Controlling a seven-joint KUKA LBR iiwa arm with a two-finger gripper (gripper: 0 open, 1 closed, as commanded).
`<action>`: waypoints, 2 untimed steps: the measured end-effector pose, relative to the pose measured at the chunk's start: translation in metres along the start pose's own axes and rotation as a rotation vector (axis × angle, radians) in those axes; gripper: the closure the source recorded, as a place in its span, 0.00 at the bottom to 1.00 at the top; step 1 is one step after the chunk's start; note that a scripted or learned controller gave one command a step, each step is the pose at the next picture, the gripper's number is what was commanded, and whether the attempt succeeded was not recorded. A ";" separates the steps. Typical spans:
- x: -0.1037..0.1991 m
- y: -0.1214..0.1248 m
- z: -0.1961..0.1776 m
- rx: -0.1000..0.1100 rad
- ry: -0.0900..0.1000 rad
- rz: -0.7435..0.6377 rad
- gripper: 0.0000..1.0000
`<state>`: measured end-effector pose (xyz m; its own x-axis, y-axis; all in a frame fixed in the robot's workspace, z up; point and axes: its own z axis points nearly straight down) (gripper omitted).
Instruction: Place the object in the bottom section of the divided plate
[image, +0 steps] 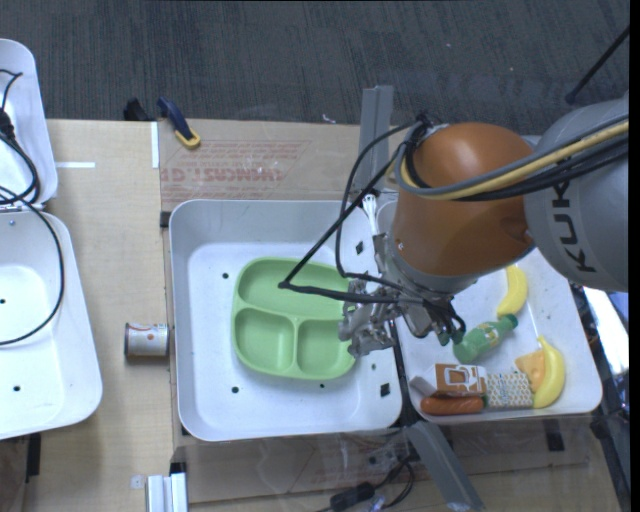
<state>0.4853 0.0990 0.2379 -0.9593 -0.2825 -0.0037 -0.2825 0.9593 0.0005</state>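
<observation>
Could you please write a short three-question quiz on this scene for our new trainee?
1. True or false: the green divided plate lies in the left bin.
2. Which thing lies nearest the green bottle in the right bin?
A. a blue clamp
B. a banana
C. a small can
3. Fill in: the claw hangs over the plate's ____ edge as the camera sees it.

Key:
1. True.
2. B. The blue clamp and the small can lie on the bench, outside the bins.
3. Right.
</observation>
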 end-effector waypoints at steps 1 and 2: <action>0.000 0.000 0.000 0.000 0.000 0.000 0.00; -0.001 0.000 -0.009 0.000 -0.003 0.002 1.00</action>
<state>0.4865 0.0993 0.2468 -0.9597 -0.2810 -0.0065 -0.2810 0.9597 0.0004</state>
